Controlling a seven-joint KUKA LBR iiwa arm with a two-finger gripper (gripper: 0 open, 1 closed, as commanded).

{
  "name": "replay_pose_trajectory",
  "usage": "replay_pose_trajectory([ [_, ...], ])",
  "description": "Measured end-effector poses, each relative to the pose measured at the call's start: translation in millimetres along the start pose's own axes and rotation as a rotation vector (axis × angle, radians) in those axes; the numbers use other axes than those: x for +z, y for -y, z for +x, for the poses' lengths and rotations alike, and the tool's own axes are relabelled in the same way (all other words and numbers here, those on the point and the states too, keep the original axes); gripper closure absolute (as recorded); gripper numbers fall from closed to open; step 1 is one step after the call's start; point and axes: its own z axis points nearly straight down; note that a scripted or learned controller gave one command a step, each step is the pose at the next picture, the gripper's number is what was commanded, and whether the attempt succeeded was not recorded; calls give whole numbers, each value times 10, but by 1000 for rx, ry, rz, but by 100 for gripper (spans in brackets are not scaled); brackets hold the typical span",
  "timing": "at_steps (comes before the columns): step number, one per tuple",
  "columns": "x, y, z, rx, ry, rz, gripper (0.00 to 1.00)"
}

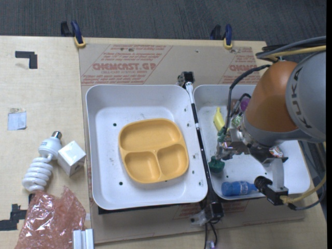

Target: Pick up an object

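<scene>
Lying on its side, blue bottle (238, 188), right bin (298, 183)

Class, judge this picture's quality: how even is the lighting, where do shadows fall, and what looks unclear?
Camera view: soft, even light; faint shadow beneath the yellow tray in the left bin; sharp overall, though the arm shades and hides small items in the right bin.

Tray (153, 150) in left bin (98, 139)
</scene>
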Motion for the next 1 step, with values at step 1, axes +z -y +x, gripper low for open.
replay_pose_trajectory([
  [1,0,0,0,-1,0,0,0],
])
